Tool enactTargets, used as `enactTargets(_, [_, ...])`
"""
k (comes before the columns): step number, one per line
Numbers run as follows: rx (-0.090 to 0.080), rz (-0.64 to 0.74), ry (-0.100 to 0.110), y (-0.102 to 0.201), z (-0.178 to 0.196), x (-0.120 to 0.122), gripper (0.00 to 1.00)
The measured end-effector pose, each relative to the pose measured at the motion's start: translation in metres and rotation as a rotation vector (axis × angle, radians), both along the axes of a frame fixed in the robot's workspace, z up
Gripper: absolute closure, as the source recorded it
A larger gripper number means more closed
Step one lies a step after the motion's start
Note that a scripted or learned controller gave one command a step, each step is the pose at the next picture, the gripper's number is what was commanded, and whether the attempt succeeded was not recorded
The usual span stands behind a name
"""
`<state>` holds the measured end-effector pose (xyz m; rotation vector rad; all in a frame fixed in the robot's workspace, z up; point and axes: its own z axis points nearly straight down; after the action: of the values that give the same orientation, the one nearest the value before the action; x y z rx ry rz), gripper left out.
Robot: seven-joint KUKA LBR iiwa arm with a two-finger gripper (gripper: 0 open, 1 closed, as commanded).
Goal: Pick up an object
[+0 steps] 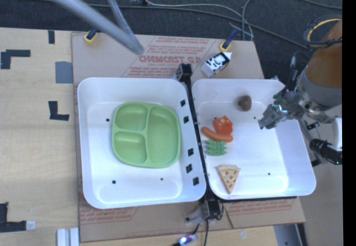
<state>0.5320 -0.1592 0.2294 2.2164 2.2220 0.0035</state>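
Gripper (pixel 267 119) hangs at three o'clock over the right bin (pixel 289 183), jaw spread unreadable, with the nearest candidate, a brown ball (pixel 244 102), lying at its ten o'clock, so centre squarely above before descending.

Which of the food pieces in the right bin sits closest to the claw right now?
The small brown round piece, alone near the bin's far wall, is closest to the claw. The red piece, orange piece, green piece and pizza slice lie farther left.

Bright even light, soft shadows, blurred foreground pole (pixel 67 0).
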Motion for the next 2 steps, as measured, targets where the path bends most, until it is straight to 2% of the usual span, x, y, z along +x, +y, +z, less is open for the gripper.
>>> enactTargets(1, [0.002,0.005,0.004,0.056,0.008,0.02,1.0])
enactTargets(2, [0.001,0.003,0.006,0.101,-0.005,0.036,1.0])
